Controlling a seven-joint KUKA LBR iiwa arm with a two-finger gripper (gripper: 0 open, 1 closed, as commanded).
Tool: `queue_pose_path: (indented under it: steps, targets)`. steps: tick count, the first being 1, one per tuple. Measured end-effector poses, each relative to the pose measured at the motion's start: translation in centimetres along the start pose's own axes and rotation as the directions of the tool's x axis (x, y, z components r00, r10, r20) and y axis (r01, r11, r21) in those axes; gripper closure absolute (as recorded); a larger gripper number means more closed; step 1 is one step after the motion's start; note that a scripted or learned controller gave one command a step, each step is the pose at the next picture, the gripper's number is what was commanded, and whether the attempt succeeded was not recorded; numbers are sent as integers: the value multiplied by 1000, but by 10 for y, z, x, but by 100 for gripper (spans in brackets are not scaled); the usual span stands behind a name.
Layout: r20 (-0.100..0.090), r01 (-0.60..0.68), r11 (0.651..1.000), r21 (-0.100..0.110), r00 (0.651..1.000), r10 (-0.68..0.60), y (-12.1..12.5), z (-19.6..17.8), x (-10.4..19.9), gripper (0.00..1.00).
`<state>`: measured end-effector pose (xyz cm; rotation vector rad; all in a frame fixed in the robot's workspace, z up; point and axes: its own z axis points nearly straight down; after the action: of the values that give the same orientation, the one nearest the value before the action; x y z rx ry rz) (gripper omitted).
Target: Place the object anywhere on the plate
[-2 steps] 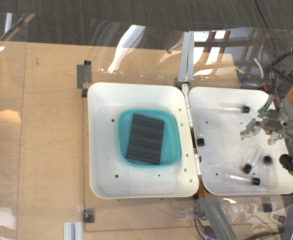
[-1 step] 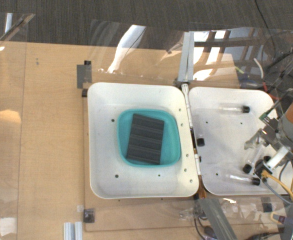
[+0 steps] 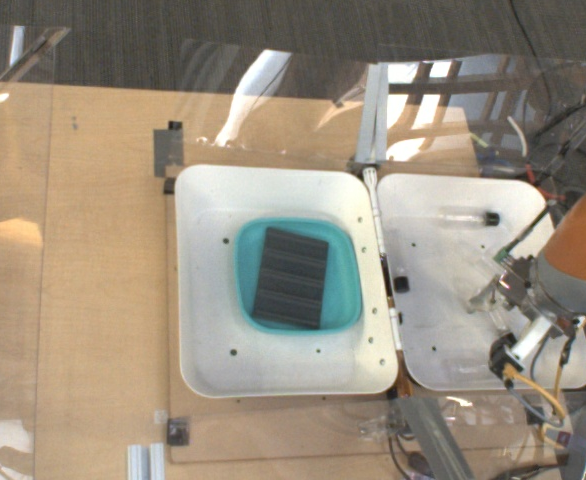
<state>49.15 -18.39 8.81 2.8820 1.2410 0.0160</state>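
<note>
A dark grey ribbed block lies flat on the teal plate in the middle of the left bin. It rests slightly tilted and fully inside the plate's rim. My gripper hangs over the right side of the right bin, far to the right of the plate. Nothing is visibly held in it. The orange band of the arm sits just above and to the right of it.
A clear tube with a black cap lies near the back of the right bin. A small black piece sits by the wall between the two bins. Cables hang at the front right.
</note>
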Motion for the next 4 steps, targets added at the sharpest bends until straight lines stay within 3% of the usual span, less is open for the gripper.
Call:
queue_pose_path:
  steps: [1, 2, 3, 4]
  targets:
    - [1, 95, 996, -1, 996, -95, -48, -1, 49, 0]
    - [-1, 95, 995, -8, 996, -95, -45, -13, 51, 100]
    - [-1, 94, 996, -7, 996, -94, -45, -13, 51, 0]
    - [4, 419, 908, 3, 908, -419, -11, -76, 10, 0]
